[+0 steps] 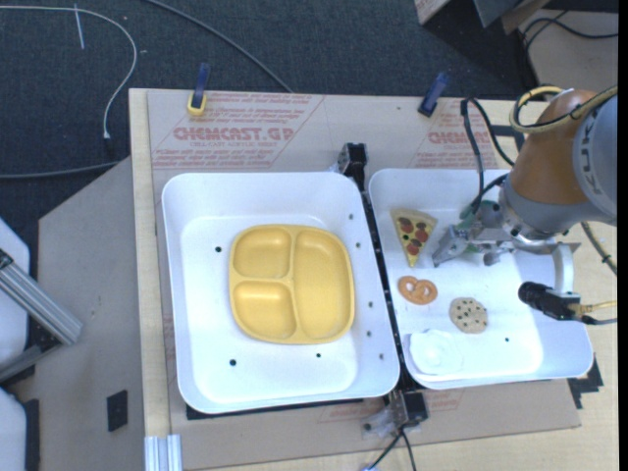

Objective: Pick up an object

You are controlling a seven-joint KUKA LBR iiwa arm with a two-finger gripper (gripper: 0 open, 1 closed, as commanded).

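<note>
Cannot tell from above whether the gripper [456, 246] is released or clenched; nothing seen in its hold. Just beside its tip, on the side away from the arm: pizza slice [413, 234], likeliest target, lying flat on the floor of the right bin [549, 369]. Risks sliding off or getting shoved against the bin wall rather than gripped. A little further from the tip: pretzel [418, 289] and cookie [469, 314], both thin, easy to nudge or miss. Beyond those, a pale white item [433, 351], hard to make out. Farthest from the tool: yellow divided plate [292, 283] in the left bin [196, 361], well apart.
</note>
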